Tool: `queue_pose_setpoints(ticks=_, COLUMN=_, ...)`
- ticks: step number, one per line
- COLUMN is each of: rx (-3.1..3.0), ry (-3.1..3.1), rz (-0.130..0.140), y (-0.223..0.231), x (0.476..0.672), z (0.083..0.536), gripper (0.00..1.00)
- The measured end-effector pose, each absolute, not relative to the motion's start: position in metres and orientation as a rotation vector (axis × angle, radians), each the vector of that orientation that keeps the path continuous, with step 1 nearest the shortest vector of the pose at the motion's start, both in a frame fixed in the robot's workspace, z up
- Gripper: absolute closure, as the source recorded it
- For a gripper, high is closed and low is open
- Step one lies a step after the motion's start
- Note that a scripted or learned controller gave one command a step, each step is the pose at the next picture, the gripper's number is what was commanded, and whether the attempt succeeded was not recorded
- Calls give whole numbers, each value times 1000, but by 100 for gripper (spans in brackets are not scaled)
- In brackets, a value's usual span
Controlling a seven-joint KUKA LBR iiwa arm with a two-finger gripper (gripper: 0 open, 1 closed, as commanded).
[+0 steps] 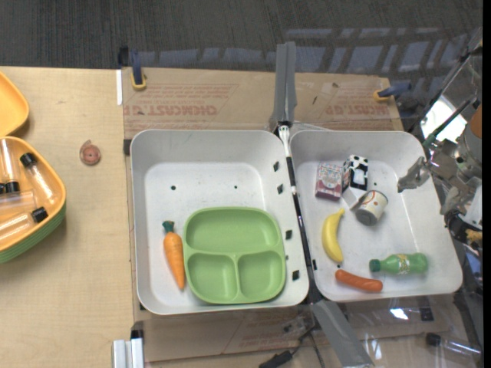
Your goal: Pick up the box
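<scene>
Box (330, 181) in right bin (430, 282) with banana (332, 237); jaws state unclear.

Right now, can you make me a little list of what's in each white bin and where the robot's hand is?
left bin: carrot, green divided plate
right bin: box, black-and-white toy, can, banana, sausage, green bottle
box: lies flat near the far wall, nothing holding it
gripper: over the right bin's right edge, apart from the box
</scene>
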State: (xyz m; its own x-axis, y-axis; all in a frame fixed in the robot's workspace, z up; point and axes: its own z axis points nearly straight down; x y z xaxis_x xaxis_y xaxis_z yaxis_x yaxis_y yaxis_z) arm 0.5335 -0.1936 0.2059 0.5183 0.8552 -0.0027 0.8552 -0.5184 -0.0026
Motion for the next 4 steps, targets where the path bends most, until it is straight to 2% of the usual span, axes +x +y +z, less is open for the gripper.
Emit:
queue_pose_setpoints(ticks=1, rx=-2380, ry=-2047, rz=4, y=-118, x=584, z=165, gripper=0)
queue_pose_setpoints(ticks=2, rx=-2549, ry=-1837, rz=4, y=-185, x=609, z=252, gripper=0)
queue_pose_setpoints(ticks=3, rx=-2187, ry=-2254, rz=2, y=-145, x=628, z=153, gripper=0)
queue_pose_setpoints(ticks=4, rx=-1764, ry=-2603, rz=0, y=-91, x=659, z=192, gripper=0)
